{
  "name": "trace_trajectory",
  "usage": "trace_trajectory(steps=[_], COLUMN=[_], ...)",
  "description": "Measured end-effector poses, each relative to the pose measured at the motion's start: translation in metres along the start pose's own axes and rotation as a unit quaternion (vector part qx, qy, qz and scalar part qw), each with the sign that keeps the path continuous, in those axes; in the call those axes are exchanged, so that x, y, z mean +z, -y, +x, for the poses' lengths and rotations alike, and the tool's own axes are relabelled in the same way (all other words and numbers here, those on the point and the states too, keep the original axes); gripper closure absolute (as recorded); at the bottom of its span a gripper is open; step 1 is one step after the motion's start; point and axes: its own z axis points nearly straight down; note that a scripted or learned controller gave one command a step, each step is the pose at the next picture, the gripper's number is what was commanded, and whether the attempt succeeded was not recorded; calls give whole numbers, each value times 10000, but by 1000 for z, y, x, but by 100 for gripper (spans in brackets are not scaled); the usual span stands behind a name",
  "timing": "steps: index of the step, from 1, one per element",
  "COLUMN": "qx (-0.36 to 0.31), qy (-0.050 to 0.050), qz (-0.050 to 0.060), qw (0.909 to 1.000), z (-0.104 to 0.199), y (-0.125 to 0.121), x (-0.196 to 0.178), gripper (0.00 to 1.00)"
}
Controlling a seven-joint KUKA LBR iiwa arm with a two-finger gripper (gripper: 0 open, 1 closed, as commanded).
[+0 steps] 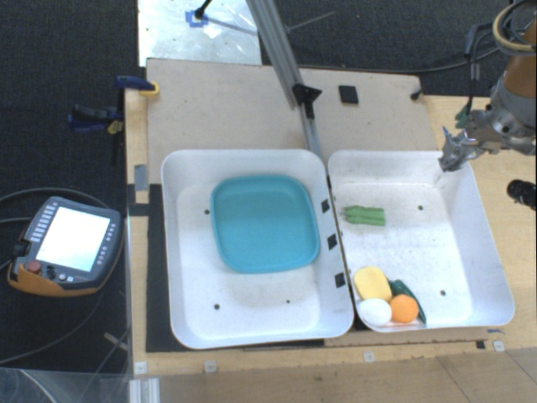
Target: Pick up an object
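Orange ball (404, 308) in right bin's (470, 250) near corner; gripper (450, 159), grip state unclear, over far rim.

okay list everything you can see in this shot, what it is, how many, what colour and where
bins: two, white, side by side on the bench
plate: one, teal, square with rounded corners, in the left bin
green item: one, looks like a bundle of beans, in the right bin near its left wall
yellow item: one, at the near left corner of the right bin
white item: one, egg-like, just in front of the yellow one
orange item: one, round, beside the white one, resting on something dark green
handheld control unit: one, grey and orange, on the floor at left
clamps: two, at the bench's far left edge
gripper: one, grey, over the right bin's far right corner
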Motion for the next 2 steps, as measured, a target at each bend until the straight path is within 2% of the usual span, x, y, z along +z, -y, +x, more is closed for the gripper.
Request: trace_trajectory(steps=[1,2], qx=[-18,-12], qy=[-11,-10], qz=[19,24], qw=[10000,10000], z=[59,98], y=[18,42], x=[4,7], gripper=[100,100])
